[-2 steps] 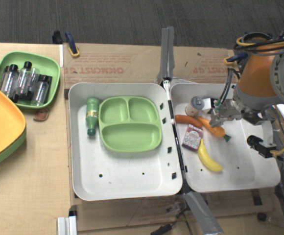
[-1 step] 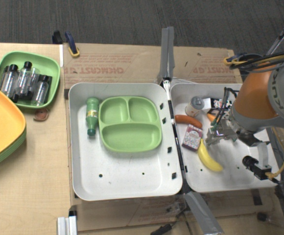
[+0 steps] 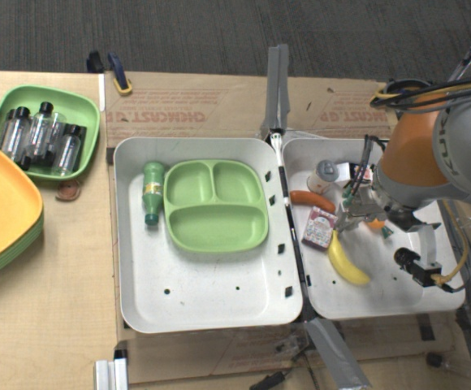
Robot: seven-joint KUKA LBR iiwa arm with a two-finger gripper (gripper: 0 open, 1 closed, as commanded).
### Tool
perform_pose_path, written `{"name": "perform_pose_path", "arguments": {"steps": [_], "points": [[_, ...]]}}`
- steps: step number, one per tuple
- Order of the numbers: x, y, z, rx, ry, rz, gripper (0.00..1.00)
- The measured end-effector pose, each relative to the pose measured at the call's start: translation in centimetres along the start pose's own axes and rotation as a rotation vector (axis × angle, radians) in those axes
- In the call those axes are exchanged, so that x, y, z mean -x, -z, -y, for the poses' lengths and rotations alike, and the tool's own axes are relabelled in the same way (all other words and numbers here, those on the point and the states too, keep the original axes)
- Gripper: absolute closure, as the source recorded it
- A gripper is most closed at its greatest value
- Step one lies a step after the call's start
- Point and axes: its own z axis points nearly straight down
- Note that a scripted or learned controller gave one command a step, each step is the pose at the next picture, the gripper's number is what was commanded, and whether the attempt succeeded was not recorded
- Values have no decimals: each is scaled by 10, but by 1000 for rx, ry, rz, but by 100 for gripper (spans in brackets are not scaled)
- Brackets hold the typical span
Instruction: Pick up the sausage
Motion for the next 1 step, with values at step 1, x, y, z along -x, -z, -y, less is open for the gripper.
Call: {"name": "perform_pose_path", "arguments": {"steps": [1], "points": [[-4,0,-31,0,28,0,100]]}}
